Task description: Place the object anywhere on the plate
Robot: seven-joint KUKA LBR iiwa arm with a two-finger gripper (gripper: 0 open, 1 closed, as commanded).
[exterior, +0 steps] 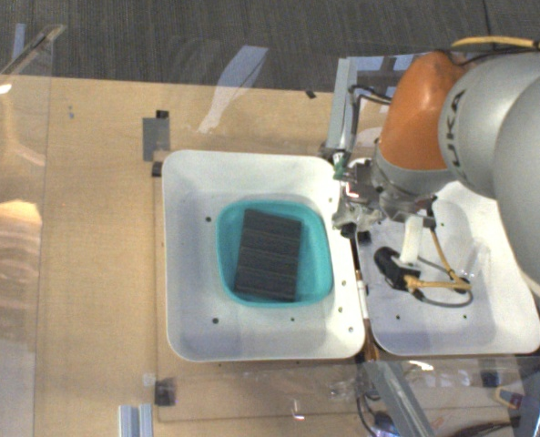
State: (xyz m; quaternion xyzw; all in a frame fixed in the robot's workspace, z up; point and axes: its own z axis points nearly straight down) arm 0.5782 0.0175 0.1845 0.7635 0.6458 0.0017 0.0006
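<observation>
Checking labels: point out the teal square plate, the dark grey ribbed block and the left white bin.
Teal square plate (319,248), camera view, bare right rim.
Dark grey ribbed block (269,253), camera view, middle of top face.
Left white bin (189,280), camera view, bare floor left of plate.

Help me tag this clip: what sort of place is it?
Likely a robotics lab cell: a grey-and-orange arm over the right white bin, a left white bin holding a teal plate with a dark ribbed block, on a wooden bench.

left white bin (188,321), right white bin (493,328), tan bench (87,271)
</observation>
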